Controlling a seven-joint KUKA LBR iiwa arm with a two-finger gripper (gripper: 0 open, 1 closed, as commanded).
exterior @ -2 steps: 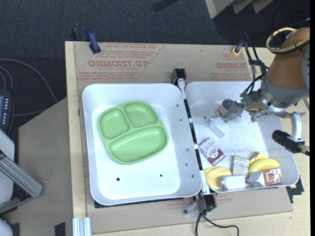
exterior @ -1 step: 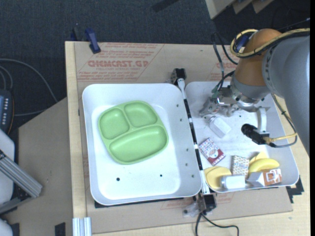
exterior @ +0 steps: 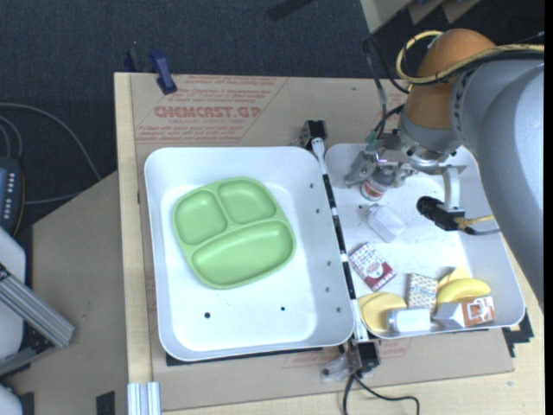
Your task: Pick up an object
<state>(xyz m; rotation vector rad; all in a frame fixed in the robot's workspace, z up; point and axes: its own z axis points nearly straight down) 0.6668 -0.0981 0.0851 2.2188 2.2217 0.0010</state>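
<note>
The gripper (exterior: 378, 173) hangs over the right bin's (exterior: 492, 258) far end, above a small bottle (exterior: 373, 188). Nearer in that bin lie a clear bag (exterior: 385, 221), a red packet (exterior: 371, 265) and a banana (exterior: 458, 288). The left bin (exterior: 173, 318) holds a green divided plate (exterior: 232, 231) with bare floor around it.

The divided plate (exterior: 232, 232) was light green, both bins (exterior: 173, 318) were white, the banana (exterior: 458, 288) was yellow, and the small carton (exterior: 371, 264) was red and white.
</note>
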